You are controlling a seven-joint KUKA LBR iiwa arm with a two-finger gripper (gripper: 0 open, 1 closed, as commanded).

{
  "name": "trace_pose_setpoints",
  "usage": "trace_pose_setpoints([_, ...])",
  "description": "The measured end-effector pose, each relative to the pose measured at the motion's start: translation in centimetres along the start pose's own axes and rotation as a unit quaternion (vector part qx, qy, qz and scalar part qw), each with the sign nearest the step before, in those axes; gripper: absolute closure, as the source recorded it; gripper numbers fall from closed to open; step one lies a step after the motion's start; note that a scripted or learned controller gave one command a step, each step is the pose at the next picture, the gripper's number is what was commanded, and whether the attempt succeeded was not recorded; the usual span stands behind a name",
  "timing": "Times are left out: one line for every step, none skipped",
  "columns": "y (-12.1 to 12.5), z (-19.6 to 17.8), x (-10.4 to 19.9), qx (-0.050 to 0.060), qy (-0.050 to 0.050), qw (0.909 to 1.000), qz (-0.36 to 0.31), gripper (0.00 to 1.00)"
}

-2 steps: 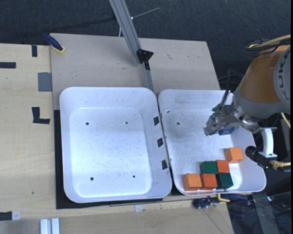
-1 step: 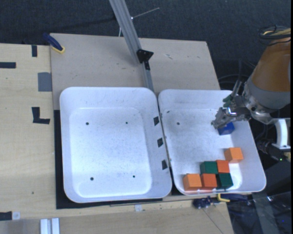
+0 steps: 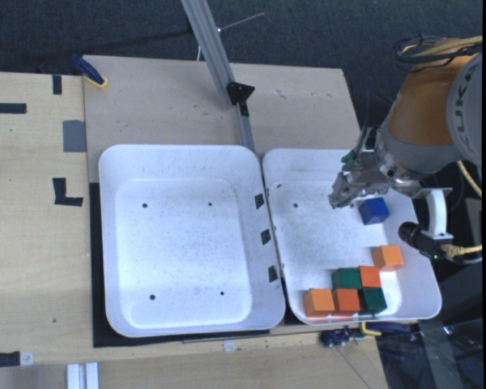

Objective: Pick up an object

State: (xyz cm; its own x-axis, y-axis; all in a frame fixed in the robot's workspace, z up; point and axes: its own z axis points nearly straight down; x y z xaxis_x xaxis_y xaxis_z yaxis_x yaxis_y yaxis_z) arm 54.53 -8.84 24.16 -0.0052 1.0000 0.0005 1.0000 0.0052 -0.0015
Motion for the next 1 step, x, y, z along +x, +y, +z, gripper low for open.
trace_pose_setpoints([0.91, 0.78, 4.63, 0.001, 0.0, 1.0, 0.0, 1.0])
